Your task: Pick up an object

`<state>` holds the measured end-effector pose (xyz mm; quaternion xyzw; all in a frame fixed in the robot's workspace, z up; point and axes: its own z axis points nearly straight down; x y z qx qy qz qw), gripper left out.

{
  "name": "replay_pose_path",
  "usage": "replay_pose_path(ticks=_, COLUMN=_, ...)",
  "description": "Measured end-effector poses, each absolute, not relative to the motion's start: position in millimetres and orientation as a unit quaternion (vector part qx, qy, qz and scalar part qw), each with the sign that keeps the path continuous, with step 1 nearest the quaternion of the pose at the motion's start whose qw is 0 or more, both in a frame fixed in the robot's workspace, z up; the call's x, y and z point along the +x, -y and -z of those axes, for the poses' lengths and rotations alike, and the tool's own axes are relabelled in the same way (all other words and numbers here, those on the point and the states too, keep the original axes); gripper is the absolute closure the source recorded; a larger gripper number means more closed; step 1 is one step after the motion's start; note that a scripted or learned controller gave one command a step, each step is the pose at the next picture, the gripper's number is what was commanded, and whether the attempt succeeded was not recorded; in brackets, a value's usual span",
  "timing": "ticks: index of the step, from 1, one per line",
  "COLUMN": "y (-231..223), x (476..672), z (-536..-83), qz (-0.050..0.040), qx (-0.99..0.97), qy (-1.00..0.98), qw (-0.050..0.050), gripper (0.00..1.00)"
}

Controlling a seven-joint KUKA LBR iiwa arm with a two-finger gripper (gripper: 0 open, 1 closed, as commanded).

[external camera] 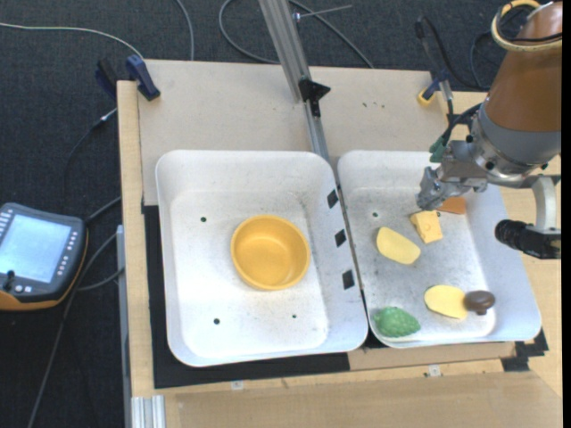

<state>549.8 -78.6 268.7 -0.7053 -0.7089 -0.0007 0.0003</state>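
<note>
- Camera view: two shallow white bins are sitting side by side on a pale bench [232, 105], with the left bin [178, 194] and the right bin [508, 275] meeting at a central seam under a slanted metal rail [285, 34].
- The left bin is holding one thing, a yellow bowl [270, 252], which is standing upright and open a little right of that bin's middle, well apart from all four walls.
- The right bin is holding the rest of the objects, and the yellow cheese-like wedge [429, 226] is serving as the landmark among them.
- An oval yellow piece like a lemon or potato [397, 245] is lying just beside the wedge, down and to the left.
- A small orange piece [453, 206] is peeking out just above and to the right of the wedge, partly hidden by the arm.
- A flatter yellow piece [445, 300] is lying well below the wedge, touching a small dark brown object [480, 302] at its right end.
- A green leafy lump [395, 322] is resting below and left of the wedge, against the bin's near wall.
- The grey and orange arm [526, 78] is reaching in from the right, and its gripper [434, 192] is hanging just above the wedge, close to the orange piece.
- Whether its fingers are spread or pressed together I cannot tell, and nothing is showing between them.
- A handheld pendant with a screen [36, 252] is lying on the dark floor left of the bench.
</note>
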Motion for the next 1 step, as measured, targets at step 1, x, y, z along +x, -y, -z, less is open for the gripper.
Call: replay_pose_path(ticks=1, y=35.6, x=548.3, z=-258.1, qz=0.0001, qx=-0.706, qy=0.708, qw=0.000, gripper=1.00)
